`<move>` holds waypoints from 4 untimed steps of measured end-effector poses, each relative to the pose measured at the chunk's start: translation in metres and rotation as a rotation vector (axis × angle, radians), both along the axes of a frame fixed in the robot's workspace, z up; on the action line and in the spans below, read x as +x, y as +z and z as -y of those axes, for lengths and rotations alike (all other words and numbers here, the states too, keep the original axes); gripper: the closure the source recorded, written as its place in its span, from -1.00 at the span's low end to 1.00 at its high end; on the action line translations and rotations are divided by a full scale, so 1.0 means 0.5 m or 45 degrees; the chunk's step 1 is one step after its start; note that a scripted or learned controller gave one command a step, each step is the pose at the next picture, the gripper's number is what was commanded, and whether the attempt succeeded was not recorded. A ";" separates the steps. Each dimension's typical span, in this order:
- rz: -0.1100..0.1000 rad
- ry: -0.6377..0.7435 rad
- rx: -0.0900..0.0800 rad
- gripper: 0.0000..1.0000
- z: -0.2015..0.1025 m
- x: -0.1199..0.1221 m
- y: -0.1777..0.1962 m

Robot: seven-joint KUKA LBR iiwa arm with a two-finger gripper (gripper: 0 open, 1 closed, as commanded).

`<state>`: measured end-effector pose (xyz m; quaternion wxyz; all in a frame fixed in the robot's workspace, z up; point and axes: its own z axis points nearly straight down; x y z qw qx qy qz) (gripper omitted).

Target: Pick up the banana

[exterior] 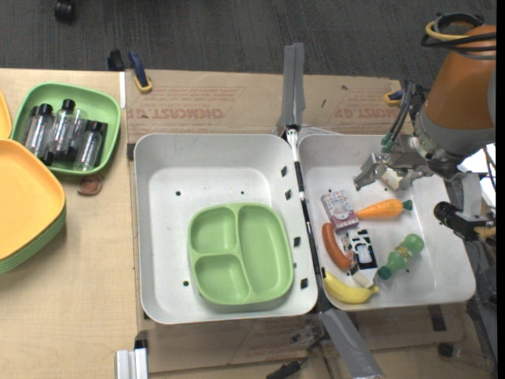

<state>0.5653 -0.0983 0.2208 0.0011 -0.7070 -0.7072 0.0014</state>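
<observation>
So the banana (348, 290) sits right at the near edge of the right bin (442, 294), down in its near-left corner, lying flat with the curve opening upward in the view. Its left end is almost touching the red sausage (334, 246), which runs diagonally just above it. Tucked beside the sausage is a small black-and-white packet (362, 250), and to the right of that a green bottle (400, 257) lies on its side, tilted, with its cap end pointing toward the banana.

A bit further in there's a little pink and white carton (339, 209) and an orange carrot (382, 208) with its green top pointing right. Carton and carrot look like they're touching or close to it.

The left bin (158, 212) holds a green divided tray (239, 253) with three compartments, sitting a bit toward the near side.

Further back in the right bin, the gripper (392, 169) hovers over the far part of it, well apart from the banana, roughly above and behind the carrot. Nothing is between the fingers that I can see, and they look spread apart. The grey arm with its orange band (467, 73) comes in from the right.

Off to the left on the bench: a stack of yellow plates (28, 208), and behind it a green dish (69, 127) full of small dark-capped bottles (61, 133). A strip of cardboard (213, 105) lies behind the bins.
</observation>
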 end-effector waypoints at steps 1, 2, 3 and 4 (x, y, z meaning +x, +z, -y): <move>-0.003 -0.003 -0.001 1.00 0.002 0.000 0.016; 0.001 -0.712 -0.004 1.00 0.060 0.052 0.073; 0.001 -0.530 -0.003 1.00 0.056 0.163 -0.046; 0.001 -0.365 -0.002 1.00 0.204 0.104 -0.166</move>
